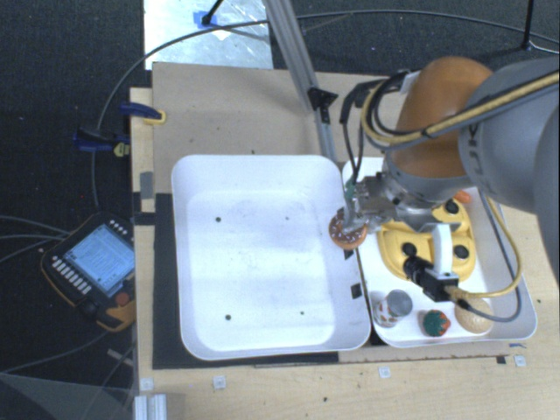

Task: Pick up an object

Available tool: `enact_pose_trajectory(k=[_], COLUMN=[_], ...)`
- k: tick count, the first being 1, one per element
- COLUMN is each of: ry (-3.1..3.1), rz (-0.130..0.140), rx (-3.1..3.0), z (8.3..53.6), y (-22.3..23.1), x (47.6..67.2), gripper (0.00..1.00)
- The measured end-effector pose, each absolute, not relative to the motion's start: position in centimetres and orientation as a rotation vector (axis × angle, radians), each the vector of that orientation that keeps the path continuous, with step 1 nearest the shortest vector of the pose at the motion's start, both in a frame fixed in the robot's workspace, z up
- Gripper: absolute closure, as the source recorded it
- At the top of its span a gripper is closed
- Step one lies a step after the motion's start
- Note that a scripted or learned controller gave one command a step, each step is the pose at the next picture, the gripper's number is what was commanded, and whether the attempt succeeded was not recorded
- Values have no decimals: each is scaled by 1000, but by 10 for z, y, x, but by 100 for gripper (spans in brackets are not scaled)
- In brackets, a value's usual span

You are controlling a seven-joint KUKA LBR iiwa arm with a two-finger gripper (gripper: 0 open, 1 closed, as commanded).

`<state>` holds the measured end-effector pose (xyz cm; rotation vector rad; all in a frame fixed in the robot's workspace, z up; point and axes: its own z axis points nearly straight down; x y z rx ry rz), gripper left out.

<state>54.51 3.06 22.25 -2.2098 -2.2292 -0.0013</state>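
Note:
My gripper [353,220] hangs over the ridge between the two white bins, its fingers pointing down. A small brown ring [346,232] with pale specks, like a doughnut, sits between the fingertips, and the gripper is shut on it. The ring is lifted just above the right rim of the left bin [254,261]. The grey arm with its orange band [437,103] covers the upper part of the right bin [516,318].
In the right bin lie a yellow toy [407,245], a small grey-topped cup [397,304], a green and red ball [435,323] and a beige lump [473,320]. A slanted metal pole [297,59] stands behind the bins. A teach pendant [92,265] lies off the bench at left.

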Motion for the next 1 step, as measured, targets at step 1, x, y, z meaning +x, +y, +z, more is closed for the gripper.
enact_pose_trajectory(k=[1], ry=[-2231], rz=[-1], rx=[-2207], z=[221], y=[89], x=[520], gripper=[100])
